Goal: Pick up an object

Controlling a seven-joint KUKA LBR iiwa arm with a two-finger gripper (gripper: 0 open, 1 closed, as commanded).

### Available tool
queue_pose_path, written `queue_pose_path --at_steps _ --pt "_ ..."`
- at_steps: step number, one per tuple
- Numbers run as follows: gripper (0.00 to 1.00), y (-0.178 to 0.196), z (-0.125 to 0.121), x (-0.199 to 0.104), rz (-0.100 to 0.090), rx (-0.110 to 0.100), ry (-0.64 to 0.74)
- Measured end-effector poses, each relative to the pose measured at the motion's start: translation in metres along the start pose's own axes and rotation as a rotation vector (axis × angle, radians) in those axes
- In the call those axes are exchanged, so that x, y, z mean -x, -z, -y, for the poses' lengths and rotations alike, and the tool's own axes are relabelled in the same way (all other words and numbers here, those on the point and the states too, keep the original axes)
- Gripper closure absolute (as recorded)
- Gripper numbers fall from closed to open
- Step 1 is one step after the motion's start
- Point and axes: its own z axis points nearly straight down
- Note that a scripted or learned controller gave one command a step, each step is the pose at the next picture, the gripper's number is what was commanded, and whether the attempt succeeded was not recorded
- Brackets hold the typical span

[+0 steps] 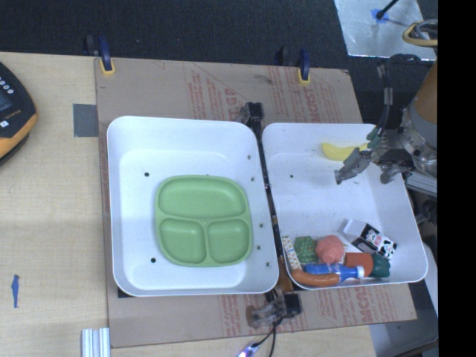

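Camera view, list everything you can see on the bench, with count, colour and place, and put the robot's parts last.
Shallow white plastic bins: two, white, side by side on the brown cardboard sheet.
Green divided plastic plate: one, light green, three compartments, in the left bin.
Yellow curved piece: one, yellow, far end of the right bin.
Pile of small toys: several, green, pink, orange, red, blue and a black-and-white one, near corner of the right bin; exact number hard to tell.
Blue clamps: two, far edge of the cardboard.
Yellow-and-black device: one, left edge of the bench.
Gripper: one, dark grey, open, over the right bin near the yellow piece, holding nothing.
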Motion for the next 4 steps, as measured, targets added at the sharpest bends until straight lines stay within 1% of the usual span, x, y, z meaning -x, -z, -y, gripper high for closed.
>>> queue_pose_path --at_steps 1,2,3,4 --pt "0.00 -0.064 -0.069 0.023 0.002 -0.001 0.000" --pt "0.00 -0.190 -0.128 0.054 0.000 -0.006 -0.001" --pt "1.00 -0.177 -0.130 0.055 0.002 -0.003 0.003" --pt "1.00 -0.187 -0.131 0.000 0.001 -0.001 0.001"
